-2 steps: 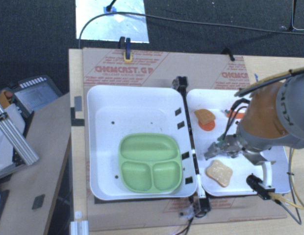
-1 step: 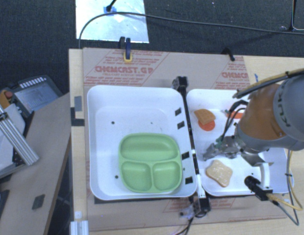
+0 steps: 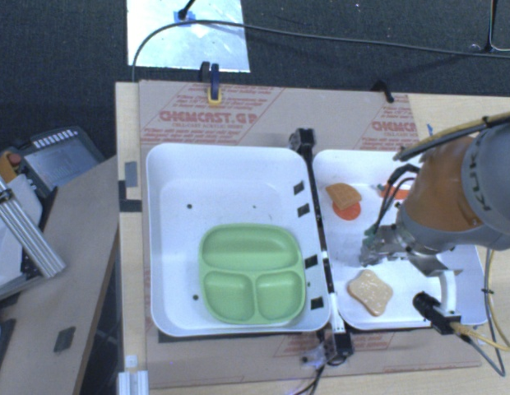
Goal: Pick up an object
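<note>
My arm (image 3: 452,196) fills the right bin (image 3: 341,161), gripper (image 3: 372,249) low at its middle, can't tell its state, tan toast piece (image 3: 369,292) at 6 o'clock, so I might just close on air.

Two bins sit side by side on a bench (image 3: 90,220), the left bin (image 3: 169,220) holding a divided plate (image 3: 252,271) toward its near edge. In the right bin (image 3: 341,319), a slice of bread (image 3: 369,292) lies near the front, while a smaller piece of food (image 3: 344,194) rests on a round slice (image 3: 348,212) toward the back. The arm (image 3: 452,196) reaches in from the right over that bin, its gripper (image 3: 372,249) between the two foods, just behind the bread.
</note>
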`<state>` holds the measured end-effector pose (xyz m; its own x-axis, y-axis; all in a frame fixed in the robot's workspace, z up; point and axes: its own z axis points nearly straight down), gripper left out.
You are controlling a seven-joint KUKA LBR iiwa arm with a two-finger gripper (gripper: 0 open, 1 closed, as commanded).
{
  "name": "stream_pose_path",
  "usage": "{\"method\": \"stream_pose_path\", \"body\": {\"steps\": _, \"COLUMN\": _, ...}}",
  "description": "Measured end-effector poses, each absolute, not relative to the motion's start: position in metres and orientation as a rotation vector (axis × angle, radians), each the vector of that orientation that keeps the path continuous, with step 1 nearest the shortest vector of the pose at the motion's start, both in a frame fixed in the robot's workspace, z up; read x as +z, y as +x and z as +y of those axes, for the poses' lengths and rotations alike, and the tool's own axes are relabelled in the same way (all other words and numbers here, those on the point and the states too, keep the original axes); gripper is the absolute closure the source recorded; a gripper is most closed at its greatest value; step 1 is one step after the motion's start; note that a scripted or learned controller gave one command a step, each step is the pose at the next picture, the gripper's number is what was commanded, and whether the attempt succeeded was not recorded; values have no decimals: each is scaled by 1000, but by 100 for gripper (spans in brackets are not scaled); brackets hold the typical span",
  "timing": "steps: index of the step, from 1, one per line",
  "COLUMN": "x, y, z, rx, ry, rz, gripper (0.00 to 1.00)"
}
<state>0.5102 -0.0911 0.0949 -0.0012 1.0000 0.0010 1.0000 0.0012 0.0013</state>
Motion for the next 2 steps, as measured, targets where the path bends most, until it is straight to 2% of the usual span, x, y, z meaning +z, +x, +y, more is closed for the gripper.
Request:
{"method": "stream_pose_path", "body": {"steps": 1, "x": 138, "y": 512, "z": -89, "rx": 4, "ry": 2215, "rz": 2224, "gripper": 100}}
{"method": "stream_pose_path", "body": {"steps": 2, "x": 195, "y": 505, "z": -93, "rx": 6, "ry": 2214, "rz": 2221, "gripper": 100}}
